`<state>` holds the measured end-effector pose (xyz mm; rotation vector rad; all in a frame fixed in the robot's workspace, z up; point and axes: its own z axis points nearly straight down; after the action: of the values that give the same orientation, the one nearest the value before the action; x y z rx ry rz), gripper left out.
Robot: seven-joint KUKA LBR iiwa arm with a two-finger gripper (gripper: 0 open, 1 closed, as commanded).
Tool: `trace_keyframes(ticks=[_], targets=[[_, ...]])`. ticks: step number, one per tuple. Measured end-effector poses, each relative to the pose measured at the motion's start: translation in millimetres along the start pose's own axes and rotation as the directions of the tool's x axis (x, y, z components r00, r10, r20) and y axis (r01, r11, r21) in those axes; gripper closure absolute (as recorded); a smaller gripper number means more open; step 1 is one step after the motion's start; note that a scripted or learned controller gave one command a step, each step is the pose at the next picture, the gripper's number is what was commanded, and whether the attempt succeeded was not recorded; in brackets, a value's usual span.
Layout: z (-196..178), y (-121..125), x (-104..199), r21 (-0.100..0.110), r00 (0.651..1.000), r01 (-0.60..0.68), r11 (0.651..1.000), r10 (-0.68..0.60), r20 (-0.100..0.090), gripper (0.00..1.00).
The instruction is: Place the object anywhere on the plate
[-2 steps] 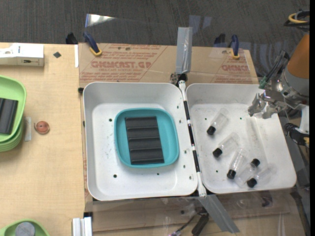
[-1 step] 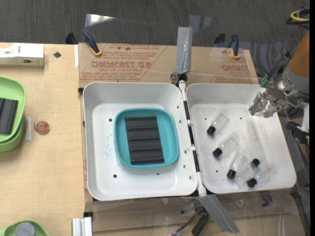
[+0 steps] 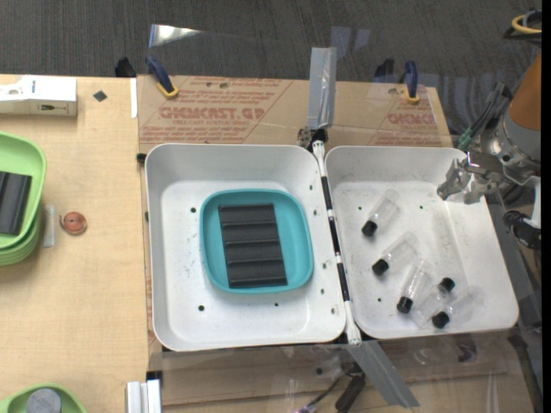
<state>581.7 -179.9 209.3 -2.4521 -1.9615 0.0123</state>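
Clear plastic vials with black caps lie scattered in the right bin (image 3: 482, 317), five or so, in the lower right of the frame; any one of them is the object to carry. The nearest to the arm is the upper vial (image 3: 379, 213), lying alone, apart from the cluster of vials (image 3: 417, 286) below it. The teal plate (image 3: 297, 231), with a dark ribbed insert, sits in the middle of the left bin (image 3: 172, 317). As I judge it, the step in hand is the pick, and it goes best on the lone vial: come straight down, close across its narrow body, not its length.

At the right edge of the frame, the gripper (image 3: 456, 186) hangs over the right bin's upper right rim, wrist tilted inward. Nothing is visible between its fingers; whether they are parted or closed I cannot tell.
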Motion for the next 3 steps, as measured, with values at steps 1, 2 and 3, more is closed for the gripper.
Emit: trace_keyframes(ticks=[1, 2, 3], targets=[[-8, 0, 0, 0.002, 1.000, 0.002, 1.000, -0.002, 0.001, 1.00], [-16, 0, -1, 0.004, 1.000, 0.005, 1.000, -0.005, 0.003, 1.00], [42, -35, 66, -0.001, 0.998, 0.055, 0.998, -0.055, -0.004, 1.00]])
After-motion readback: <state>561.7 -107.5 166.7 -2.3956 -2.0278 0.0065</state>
